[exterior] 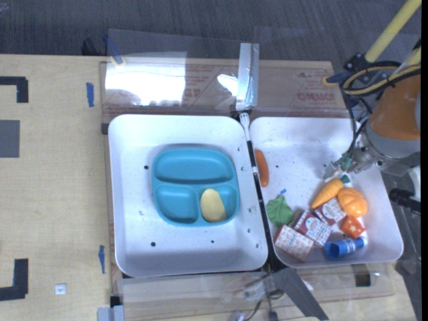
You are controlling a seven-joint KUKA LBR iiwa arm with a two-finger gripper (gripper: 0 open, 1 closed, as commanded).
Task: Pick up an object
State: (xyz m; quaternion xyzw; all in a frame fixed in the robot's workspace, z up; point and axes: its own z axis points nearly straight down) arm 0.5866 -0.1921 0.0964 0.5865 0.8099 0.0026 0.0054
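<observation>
Nothing picked yet. Nearest candidate: carrot (327,193) in the right bin (294,142), in the pile toward its near right corner with an orange fruit (352,202) and cartons (313,227). Gripper (348,163) sits just above the carrot's top, by the right wall. Can't tell jaw state. Arm reaches in over the bin's right edge.

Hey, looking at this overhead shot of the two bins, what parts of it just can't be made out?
- Gripper: too small and blurred in the camera view to tell whether its fingers are open or shut.
- Arm: cut off by the right edge.
- Red-and-white packets: print too small to read.
- Blue object: partly covered by the pile of toys in the right bin; its shape is unclear.
</observation>
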